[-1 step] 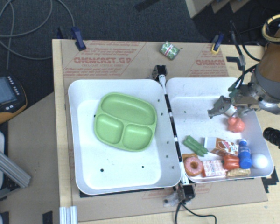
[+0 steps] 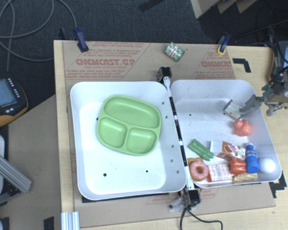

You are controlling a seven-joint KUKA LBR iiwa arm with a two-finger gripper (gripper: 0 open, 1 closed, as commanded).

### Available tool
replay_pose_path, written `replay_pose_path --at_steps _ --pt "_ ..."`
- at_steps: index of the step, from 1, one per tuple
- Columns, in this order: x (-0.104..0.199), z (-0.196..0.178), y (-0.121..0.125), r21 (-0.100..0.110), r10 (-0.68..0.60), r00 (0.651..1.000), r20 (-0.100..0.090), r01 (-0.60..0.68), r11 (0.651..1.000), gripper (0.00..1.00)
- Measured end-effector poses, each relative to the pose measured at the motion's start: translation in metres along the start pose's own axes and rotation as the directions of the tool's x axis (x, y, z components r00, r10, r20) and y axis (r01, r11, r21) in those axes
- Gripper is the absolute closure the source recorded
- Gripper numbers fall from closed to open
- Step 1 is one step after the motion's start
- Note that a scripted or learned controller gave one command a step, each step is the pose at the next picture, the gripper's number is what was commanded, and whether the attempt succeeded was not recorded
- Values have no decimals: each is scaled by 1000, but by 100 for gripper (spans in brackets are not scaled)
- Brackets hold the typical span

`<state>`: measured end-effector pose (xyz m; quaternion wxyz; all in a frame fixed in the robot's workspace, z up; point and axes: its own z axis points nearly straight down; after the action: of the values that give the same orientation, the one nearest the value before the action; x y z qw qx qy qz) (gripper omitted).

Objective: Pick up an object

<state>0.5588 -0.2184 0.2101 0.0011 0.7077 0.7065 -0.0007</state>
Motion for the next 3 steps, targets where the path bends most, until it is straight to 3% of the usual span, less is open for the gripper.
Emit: replay_pose_path --at_steps 1,2,3 --pt "5 126 2 0 -5 1000 -7 5 1000 0" --pt "2 114 3 -4 -2 1000 -2 2 1000 100" --pt "78 123 65 -7 -4 1000 -2 4 1000 100"
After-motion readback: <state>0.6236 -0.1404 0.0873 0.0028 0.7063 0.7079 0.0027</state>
